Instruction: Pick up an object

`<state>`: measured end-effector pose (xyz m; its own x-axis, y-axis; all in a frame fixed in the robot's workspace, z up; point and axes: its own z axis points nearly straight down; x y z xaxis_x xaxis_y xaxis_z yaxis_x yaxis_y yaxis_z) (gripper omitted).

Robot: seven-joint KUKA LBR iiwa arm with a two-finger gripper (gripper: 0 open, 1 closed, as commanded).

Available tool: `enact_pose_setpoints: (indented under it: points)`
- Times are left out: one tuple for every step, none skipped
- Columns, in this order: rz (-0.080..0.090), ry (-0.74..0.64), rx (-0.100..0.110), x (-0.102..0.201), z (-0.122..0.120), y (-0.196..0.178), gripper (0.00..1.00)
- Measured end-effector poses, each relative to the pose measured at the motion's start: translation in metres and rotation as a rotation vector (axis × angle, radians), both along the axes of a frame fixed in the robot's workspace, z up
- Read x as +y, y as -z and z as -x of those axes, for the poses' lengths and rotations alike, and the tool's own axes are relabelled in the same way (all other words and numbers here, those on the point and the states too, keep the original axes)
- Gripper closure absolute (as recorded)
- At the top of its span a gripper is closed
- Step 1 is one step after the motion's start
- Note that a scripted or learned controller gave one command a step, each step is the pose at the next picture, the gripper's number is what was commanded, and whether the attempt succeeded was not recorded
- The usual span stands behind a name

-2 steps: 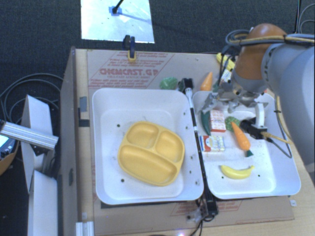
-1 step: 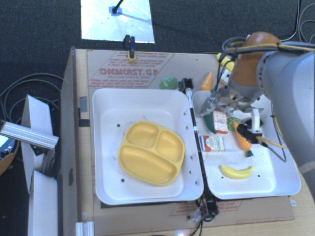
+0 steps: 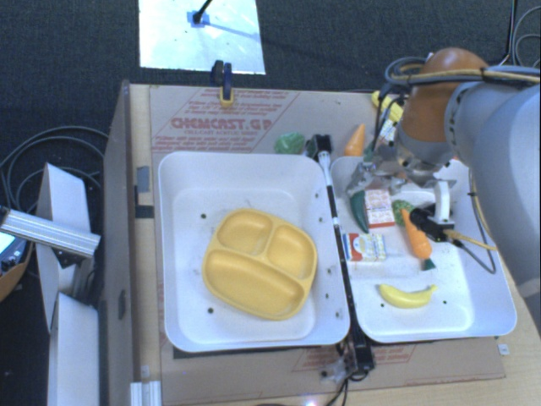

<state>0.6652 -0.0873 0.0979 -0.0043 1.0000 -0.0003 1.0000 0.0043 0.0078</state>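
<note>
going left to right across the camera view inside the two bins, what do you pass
yellow divided plate → green pepper → banana → carrot

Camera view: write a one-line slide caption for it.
KUKA arm's gripper low over the right bin holding a toy banana, carrot and cards; yellow divided tray in the left bin.

Two white bins side by side on cardboard-covered bench; left bin (image 3: 182,227) holds yellow divided tray (image 3: 259,262); right bin (image 3: 473,311) holds banana (image 3: 407,294), carrot (image 3: 416,237), small printed cards (image 3: 367,245), green item (image 3: 357,210); gripper (image 3: 385,174) low over right bin's far end, arm (image 3: 486,134) entering from right
</note>
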Motion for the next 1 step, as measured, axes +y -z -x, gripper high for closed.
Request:
enact_pose_setpoints:
  points:
    - [-0.002, -0.003, 0.001, 0.0346, 0.0442, -0.1095, 1.00]
